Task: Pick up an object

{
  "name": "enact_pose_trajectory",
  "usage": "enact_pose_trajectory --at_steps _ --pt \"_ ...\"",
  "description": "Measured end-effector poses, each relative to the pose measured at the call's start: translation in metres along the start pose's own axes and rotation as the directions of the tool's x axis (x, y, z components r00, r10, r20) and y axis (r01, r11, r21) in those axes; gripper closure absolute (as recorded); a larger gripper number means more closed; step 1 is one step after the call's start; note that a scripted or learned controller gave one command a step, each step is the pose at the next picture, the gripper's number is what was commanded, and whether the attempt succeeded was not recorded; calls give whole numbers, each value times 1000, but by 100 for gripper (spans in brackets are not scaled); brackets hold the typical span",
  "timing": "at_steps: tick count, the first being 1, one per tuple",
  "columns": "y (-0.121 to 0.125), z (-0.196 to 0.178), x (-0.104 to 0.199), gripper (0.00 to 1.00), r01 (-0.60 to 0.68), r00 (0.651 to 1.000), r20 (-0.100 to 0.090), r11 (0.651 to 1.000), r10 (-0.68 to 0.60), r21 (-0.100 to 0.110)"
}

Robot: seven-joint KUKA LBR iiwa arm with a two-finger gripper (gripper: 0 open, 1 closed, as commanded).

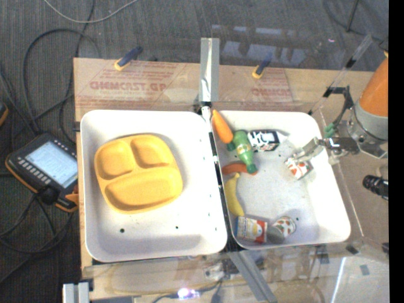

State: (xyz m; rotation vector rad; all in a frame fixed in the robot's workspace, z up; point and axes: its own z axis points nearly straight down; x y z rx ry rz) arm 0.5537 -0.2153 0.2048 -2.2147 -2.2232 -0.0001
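The claw [307, 150] hangs over the right bin's [328, 223] far right side, clenched on a small red-and-white object [298, 168] that dangles between its fingers. Leftward lie a green bottle [242, 149], carrot [221, 127], banana [234, 196] and can [252, 228]. A yellow divided plate [139, 171] sits in the left bin [101, 245].

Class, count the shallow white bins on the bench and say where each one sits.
2. The left bin holds a yellow divided tray. The right bin holds the small objects, such as a banana and a carrot.
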Motion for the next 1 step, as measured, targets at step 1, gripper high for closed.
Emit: enact_pose_trajectory --at_steps 1 --pt "51 107 0 0 59 998 -3 998 -59 -7"
